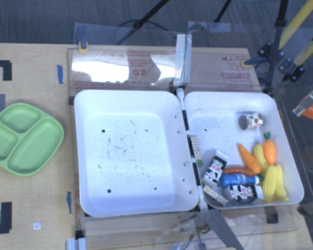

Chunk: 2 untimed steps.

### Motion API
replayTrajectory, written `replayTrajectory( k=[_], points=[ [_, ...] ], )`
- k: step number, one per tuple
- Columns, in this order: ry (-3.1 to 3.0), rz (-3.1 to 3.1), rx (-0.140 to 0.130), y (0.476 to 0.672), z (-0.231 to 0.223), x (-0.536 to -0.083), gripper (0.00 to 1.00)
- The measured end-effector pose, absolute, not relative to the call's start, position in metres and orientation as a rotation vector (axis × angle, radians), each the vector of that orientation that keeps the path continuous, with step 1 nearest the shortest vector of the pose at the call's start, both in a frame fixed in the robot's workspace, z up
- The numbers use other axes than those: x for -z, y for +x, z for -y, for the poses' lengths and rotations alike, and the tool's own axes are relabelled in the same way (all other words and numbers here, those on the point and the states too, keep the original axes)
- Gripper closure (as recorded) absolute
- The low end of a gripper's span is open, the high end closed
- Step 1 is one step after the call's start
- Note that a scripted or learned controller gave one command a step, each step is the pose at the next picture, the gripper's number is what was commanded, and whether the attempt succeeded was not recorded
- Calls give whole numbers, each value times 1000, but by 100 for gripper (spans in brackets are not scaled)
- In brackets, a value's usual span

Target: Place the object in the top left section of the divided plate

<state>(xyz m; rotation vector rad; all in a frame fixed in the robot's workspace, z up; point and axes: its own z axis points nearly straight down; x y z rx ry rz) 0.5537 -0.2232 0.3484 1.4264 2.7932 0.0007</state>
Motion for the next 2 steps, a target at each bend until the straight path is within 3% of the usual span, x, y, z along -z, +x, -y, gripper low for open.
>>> replayTrajectory(
  k=[1,2],
  points=[
    [1261,-2868,-1,558,198,-362,100],
    [1137,-2925,0,480,219,-315,100]
  ],
)
